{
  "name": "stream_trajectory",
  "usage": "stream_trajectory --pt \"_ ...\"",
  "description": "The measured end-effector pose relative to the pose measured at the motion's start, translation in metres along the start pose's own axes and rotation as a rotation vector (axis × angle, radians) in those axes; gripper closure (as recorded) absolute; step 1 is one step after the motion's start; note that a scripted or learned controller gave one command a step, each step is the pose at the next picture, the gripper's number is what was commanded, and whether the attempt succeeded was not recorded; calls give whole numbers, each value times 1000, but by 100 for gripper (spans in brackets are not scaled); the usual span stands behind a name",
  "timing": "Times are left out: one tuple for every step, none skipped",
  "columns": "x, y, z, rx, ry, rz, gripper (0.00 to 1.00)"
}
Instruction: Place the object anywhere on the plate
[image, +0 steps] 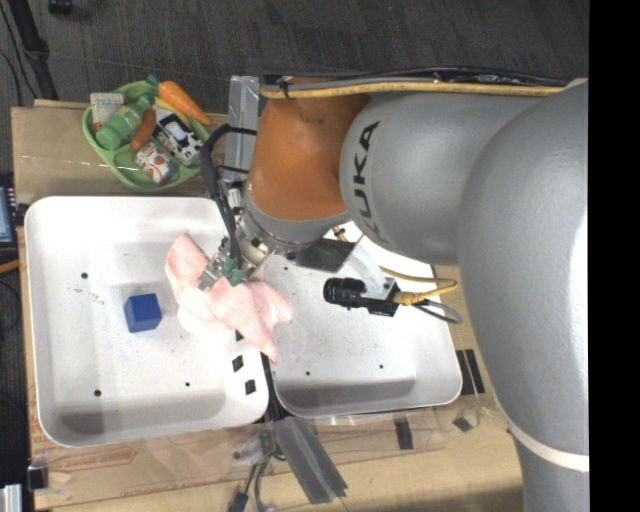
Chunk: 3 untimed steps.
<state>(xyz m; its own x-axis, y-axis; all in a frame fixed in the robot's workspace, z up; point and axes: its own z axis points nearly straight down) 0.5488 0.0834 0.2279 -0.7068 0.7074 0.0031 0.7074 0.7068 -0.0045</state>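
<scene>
- Seen from above, the arm (420, 170) reached in from the right and covered most of the right bin (380, 390); its orange band sat above the wrist.
- The gripper (228, 268) was low over the pink cloth (232, 300), at the cloth's upper middle, right at the fabric.
- Its fingers looked drawn narrow with a fold of cloth bunched up between their tips, so the claw appeared to pinch the cloth.
- The cloth lay crumpled across the wall shared by the two bins, most of it in the left bin (60, 300), its right lobe spilling over toward the right bin.
- A blue cube (143, 312) sat on the left bin's floor, left of the cloth and apart from it.
- A black cylindrical part (350, 294) with a yellow cable hung under the arm, right of the cloth, over the right bin.
- A green bowl (100, 150) stood on the bench beyond the left bin, above and left of the cloth, holding a carrot (180, 99) and other toy food.
- Whether a plate lay anywhere could not be told.
</scene>
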Motion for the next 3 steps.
stream_trajectory --pt "25 36 -6 -4 -5 -405 100" --pt "64 69 -5 -4 -7 -791 100" --pt "64 68 -5 -5 -7 -790 0"
